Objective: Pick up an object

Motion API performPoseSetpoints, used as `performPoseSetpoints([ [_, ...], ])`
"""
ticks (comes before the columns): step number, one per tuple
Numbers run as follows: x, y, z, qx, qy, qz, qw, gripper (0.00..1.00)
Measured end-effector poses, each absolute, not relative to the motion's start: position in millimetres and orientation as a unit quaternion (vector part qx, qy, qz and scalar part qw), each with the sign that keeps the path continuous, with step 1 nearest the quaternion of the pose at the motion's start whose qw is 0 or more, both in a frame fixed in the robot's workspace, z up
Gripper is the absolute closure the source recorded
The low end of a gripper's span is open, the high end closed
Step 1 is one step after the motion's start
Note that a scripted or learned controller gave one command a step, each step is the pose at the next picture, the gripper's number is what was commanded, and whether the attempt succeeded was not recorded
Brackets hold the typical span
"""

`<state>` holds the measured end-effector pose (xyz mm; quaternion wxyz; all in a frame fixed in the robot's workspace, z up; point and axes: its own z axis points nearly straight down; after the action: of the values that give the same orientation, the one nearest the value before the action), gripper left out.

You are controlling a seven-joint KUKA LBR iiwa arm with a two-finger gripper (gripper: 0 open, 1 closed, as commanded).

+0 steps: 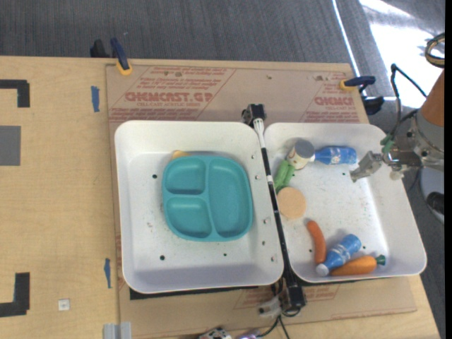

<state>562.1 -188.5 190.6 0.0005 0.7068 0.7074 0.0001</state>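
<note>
Nothing picked yet, as far as you can see. Candidates all lie loose in the right bin (413,246): blue bottle (335,155) at upper middle, tan disc (291,203) mid-left, carrot (357,265) at the bottom edge. Gripper (367,166) hangs at the frame's right, just right of the blue bottle, jaws spread, pinching nothing. Teal plate (208,196) sits in the left bin. Whole grasp remains.

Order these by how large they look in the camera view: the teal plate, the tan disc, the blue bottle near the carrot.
1. Teal plate, by far the largest.
2. Blue bottle.
3. Tan disc.
The bottle and disc look close in size; the bottle is longer, the disc wider, so their order is unsure.
</note>
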Motion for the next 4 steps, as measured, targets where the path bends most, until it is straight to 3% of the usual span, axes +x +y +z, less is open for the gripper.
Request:
performPoseSetpoints([
  [1, 522.9, -126, 128, 0.684, 0.730, -0.0001, -0.001, 0.00],
  [2, 480.1, -103, 86, 0.706, 0.708, 0.0011, 0.001, 0.00],
  [3, 481.8, -104, 97, 0.706, 0.708, 0.0023, 0.004, 1.00],
  [4, 481.6, -104, 97, 0.706, 0.708, 0.0022, 0.004, 0.00],
])
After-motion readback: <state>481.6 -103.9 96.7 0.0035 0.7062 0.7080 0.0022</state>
